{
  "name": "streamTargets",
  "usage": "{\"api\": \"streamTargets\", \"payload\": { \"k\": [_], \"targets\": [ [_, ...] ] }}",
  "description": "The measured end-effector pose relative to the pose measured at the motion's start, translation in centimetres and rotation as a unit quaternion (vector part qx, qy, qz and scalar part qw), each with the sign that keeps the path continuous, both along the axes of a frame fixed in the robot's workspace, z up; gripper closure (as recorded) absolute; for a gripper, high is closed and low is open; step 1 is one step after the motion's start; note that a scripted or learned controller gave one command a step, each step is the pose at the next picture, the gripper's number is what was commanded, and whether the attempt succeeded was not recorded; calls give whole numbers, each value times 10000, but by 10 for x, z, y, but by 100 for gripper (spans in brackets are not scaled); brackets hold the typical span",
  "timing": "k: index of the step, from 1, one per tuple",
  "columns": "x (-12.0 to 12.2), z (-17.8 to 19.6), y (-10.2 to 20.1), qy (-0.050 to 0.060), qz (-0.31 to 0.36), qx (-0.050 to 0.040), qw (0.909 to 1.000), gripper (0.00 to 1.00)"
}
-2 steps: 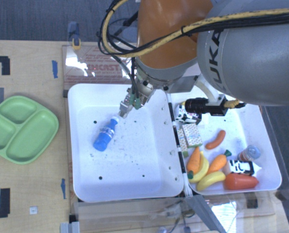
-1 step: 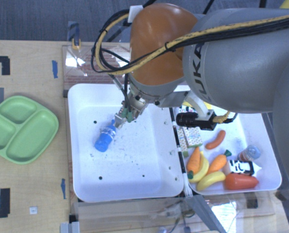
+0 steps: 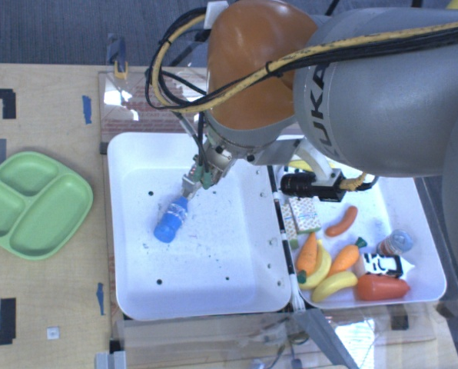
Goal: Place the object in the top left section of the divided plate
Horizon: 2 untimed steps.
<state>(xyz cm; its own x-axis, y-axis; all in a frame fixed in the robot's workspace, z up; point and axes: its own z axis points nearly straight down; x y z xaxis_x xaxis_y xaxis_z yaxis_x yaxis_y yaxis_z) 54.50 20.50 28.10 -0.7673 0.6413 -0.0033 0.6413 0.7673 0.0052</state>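
The right bin (image 3: 413, 294), nearest the lower edge, holds a banana (image 3: 335, 284), two carrots (image 3: 309, 254), a red pepper (image 3: 381, 287), a sausage (image 3: 341, 221) and a small patterned box (image 3: 302, 215), its far part hidden by the arm (image 3: 383, 83). In the left bin (image 3: 137, 283) lies a blue bottle (image 3: 170, 221), tilted, cap end toward the gripper (image 3: 195, 181), which touches or nearly touches it; whether the fingers clasp it cannot be told. The green divided plate (image 3: 33, 204) sits left of that bin on the bench (image 3: 44, 98). The letters "UKA" read on the grey arm, reaching down-left.
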Motion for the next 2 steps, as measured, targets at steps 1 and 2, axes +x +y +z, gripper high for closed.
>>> {"api": "streamTargets", "payload": {
  "k": [1, 2],
  "targets": [
    [-59, -7, 4, 35, -731, -7, 9973, 100],
    [-66, -138, 11, 35, -615, -6, 9981, 100]
  ]
}}
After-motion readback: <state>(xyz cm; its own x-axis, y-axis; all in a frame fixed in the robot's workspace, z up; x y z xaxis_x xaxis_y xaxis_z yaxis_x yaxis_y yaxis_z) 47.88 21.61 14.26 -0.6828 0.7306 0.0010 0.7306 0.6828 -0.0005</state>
